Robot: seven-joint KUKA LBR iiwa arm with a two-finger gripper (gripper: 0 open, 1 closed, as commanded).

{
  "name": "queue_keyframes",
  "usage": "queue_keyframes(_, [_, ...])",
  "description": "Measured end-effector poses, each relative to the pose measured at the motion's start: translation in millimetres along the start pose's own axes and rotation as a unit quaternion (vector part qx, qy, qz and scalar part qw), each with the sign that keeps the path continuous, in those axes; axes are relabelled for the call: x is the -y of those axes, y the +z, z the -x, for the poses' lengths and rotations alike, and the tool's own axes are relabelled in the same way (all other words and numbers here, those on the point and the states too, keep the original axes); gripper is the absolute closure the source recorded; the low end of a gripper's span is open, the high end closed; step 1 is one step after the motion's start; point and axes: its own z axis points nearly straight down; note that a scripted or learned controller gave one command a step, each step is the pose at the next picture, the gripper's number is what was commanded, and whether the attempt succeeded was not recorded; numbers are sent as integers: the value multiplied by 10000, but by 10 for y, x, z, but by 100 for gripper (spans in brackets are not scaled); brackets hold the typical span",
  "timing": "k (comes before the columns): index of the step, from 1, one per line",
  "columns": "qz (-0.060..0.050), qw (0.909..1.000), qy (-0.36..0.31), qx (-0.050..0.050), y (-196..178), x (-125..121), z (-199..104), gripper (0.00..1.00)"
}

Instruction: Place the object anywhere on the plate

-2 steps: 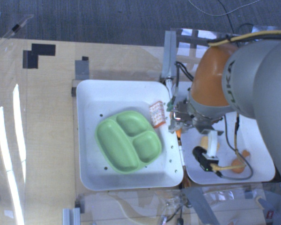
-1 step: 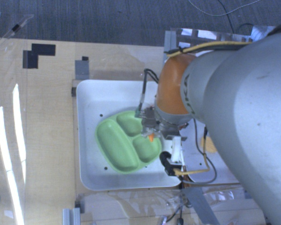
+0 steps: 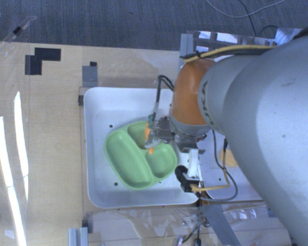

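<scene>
**Camera view: gripper over divided plate, orange object at its tip**

Camera view shows the arm (image 3: 256,117) reaching in from the right, its orange band above the wrist. The gripper (image 3: 153,135) hangs over the green plate (image 3: 123,160), which lies in the left white bin (image 3: 97,137).

Key relation: a small orange object (image 3: 149,137) appears right at the gripper's tip, directly above the ridge where the plate's compartments meet. It lies below the wrist, towards the plate's upper right part. Its long axis seems to run steeply top to bottom in the view, though it is too small to be sure.

Gripper state: cannot tell whether the fingers are apart or together, nor whether the object is clamped or already resting on the plate.

Containers: the plate has three compartments, one long on the left and two smaller on the right; apart from the orange object, nothing is seen lying in them. The right bin (image 3: 215,163) is largely hidden by the arm.

Judgement: the object is already over the plate, so a release here would likely land it on target.
</scene>
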Motion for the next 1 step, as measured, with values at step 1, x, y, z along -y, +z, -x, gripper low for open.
queue_keyframes(1, [13, 9980, -628, 0, -453, 223, 324, 0])
